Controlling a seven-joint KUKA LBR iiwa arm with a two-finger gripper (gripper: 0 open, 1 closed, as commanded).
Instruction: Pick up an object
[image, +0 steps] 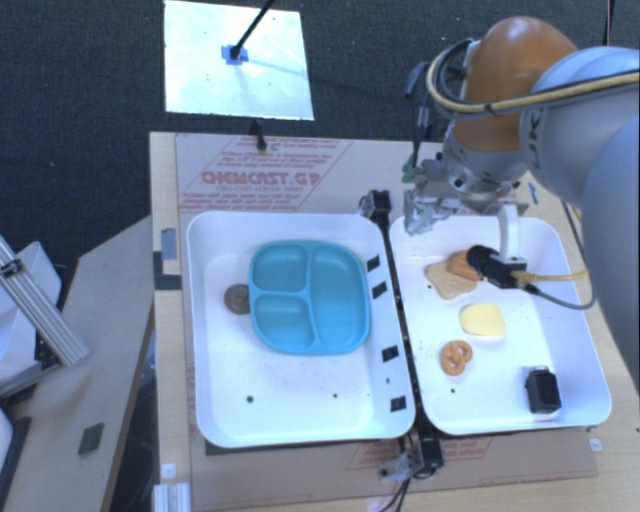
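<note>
The gripper (425, 212) hangs over the far left corner of the right bin (575, 350), and its fingers are so small and so muddled against the white wall that whether they stand apart or together cannot be told; nothing can be seen between them. The arm (580, 110) above it fills the upper right corner and is cut off at the picture's edge. In the right bin, nearer than the gripper, lies a tan bread-shaped piece (447, 281) with an orange piece (461, 264) touching its far side, partly covered by a black fitting (492, 264) on a yellow cable whose nature is hard to make out. Nearer still lie a pale yellow piece (483, 320), a small pretzel (456, 357) and, towards the near right corner, a black block (542, 389). The left bin (210, 400), touching the right bin along a seam with black clips, holds a blue divided plate (306, 297); a brown round thing (237, 298) peeps out at the plate's left edge, partly hidden. Both bins rest on a bench (170, 200) topped with a printed sheet. Beyond the bins a pale square panel (237, 62) lies on dark carpet.
</note>
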